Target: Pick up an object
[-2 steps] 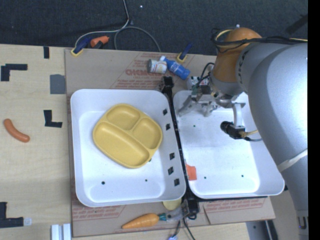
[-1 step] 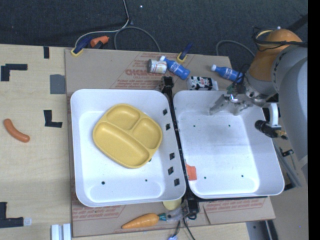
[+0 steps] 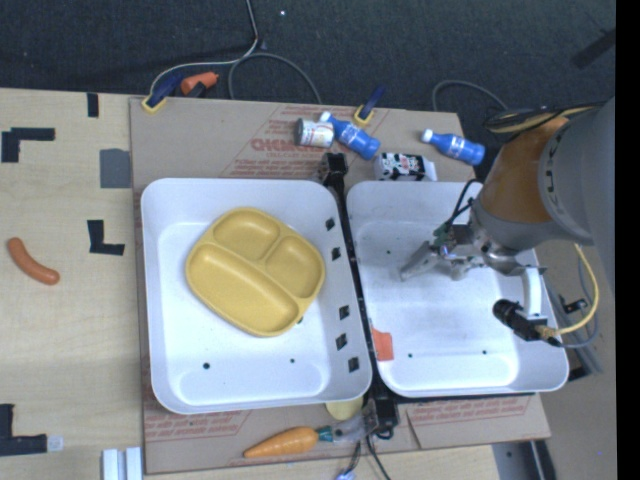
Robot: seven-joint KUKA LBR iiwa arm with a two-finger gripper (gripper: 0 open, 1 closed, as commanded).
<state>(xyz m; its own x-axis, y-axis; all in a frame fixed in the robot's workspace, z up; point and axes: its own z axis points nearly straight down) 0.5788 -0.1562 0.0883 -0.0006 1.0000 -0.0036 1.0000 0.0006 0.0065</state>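
Well apart from the hand (image 3: pixel 412 266) (fingers spread open) lies the yellow plate (image 3: pixel 256 270).

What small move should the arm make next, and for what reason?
Probably shift left toward the yellow divided plate in the left bin. The gripper hangs over bare floor of the right bin, with nothing between its fingers.

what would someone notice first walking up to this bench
Most likely the yellow divided plate, lying alone in the left bin. Next, the grey and orange arm reaching in from the right, its gripper low over the right bin. Small items lie outside the bins: blue bottles behind them, a toy carrot in front, a toy sausage far left.
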